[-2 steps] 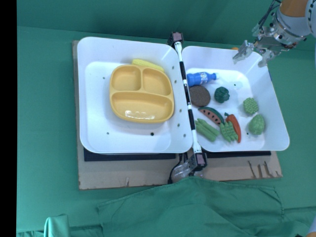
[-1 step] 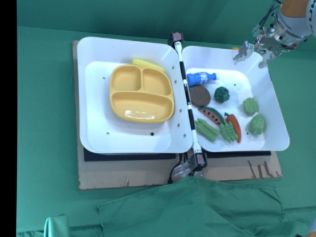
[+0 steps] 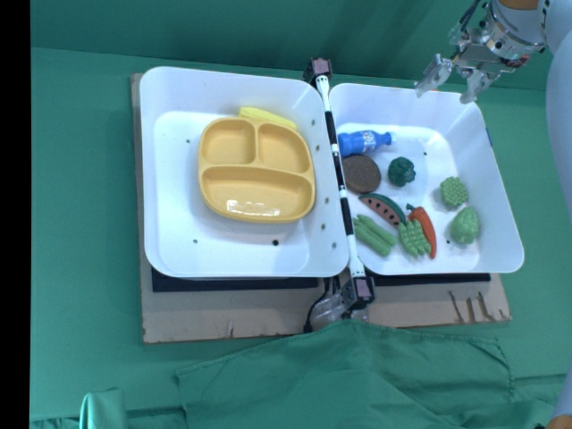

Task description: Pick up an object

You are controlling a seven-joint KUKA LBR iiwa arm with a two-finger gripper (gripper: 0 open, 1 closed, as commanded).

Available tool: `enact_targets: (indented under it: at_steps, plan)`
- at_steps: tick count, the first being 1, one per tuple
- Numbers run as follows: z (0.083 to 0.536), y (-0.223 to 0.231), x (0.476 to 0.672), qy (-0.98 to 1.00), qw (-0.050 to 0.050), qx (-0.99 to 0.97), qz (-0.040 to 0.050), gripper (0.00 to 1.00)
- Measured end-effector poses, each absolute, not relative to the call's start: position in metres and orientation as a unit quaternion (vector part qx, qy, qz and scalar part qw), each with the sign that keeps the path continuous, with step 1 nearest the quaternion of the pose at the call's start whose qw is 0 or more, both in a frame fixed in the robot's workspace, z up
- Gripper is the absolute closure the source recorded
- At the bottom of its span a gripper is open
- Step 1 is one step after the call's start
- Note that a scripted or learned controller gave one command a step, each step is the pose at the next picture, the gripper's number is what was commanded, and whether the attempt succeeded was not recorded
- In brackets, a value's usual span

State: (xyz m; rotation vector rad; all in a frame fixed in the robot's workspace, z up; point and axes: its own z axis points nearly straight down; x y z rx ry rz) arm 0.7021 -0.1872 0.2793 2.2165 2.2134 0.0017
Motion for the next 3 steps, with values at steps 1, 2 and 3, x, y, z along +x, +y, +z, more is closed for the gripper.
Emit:
enact_targets:
  at_steps: [1,2,3]
  plan:
    - [0.261,-0.187,0.700,0.706,0.002,0.708,-0.0007,0.00]
    - [0.193,-0.148,0.685,0.706,0.005,0.708,0.0021,0.00]
    - [0.183,-0.117,0.699,0.706,0.002,0.708,-0.0076,0.00]
